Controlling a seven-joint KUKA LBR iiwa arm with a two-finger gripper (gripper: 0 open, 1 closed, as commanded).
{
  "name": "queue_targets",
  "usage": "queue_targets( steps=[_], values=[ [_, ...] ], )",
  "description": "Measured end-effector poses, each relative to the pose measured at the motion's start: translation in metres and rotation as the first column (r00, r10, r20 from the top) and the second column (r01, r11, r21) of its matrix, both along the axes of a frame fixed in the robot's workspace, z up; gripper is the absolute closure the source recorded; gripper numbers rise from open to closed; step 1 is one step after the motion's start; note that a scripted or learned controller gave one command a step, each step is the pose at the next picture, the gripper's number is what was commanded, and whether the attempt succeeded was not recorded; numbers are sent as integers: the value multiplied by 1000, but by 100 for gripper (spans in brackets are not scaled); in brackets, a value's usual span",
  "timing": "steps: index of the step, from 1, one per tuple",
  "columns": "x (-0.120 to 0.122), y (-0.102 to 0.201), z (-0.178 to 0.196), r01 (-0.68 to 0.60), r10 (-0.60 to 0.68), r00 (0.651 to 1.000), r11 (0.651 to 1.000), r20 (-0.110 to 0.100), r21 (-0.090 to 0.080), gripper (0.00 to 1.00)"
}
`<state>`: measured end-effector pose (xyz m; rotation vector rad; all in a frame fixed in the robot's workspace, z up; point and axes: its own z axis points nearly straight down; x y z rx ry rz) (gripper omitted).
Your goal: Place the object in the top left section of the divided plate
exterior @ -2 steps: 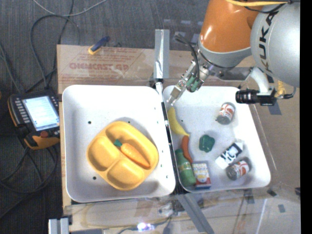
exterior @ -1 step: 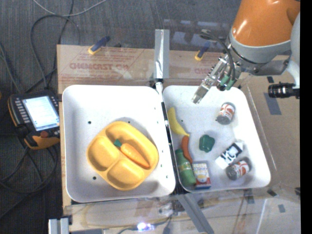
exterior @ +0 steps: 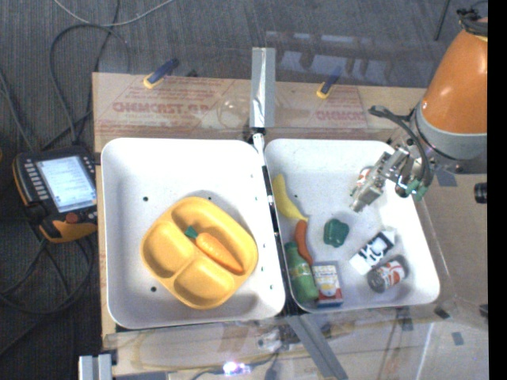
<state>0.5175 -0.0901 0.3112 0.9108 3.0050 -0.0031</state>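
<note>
Carrot [exterior: 219, 251] already lies on the plate [exterior: 162, 248], w/ gripper [exterior: 371, 187] over right bin [exterior: 428, 287]; can't tell its state. You've prob 1 pick left.

Two white bins [exterior: 119, 307] are set on a tan bench. A yellow divided plate [exterior: 200, 251] is seen with an orange carrot [exterior: 219, 251], green at its top. A yellow banana [exterior: 286, 199], a green pepper [exterior: 336, 232], a green bottle [exterior: 300, 274], a black-and-white patterned carton [exterior: 374, 250] and a red-and-white can [exterior: 387, 275] are seen. The arm [exterior: 459, 93] is coloured orange and grey.
</note>
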Motion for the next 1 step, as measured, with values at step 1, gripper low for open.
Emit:
queue_targets(
  steps=[1],
  values=[
    [20,26,-66,83,-83,997,997,-1,1,100]
  ],
)
